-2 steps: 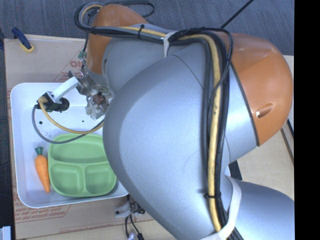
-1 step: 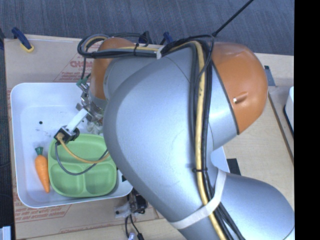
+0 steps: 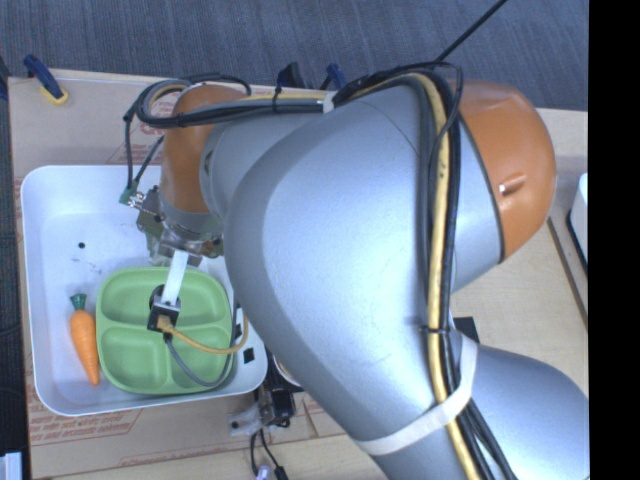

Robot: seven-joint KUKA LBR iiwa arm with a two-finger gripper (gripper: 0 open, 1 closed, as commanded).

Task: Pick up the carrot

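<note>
the grey arm (image 3: 380, 268) reaches across the bench (image 3: 568, 268) to the left white bin (image 3: 55, 198), with its gripper (image 3: 180, 233) over the green divided plate (image 3: 130, 363). whether it is spread or closed, i cannot tell. the carrot (image 3: 84, 343) lies in that bin just beside the plate, along the bin's left wall near the front corner. this looks like the approach step. next the gripper likely needs to shift left and descend over the carrot.

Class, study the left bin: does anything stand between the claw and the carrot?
Nothing visible does. The carrot lies uncovered on the bin floor, left of the green plate in view, which the claw hangs above. The plate's rim sits close beside it.
</note>
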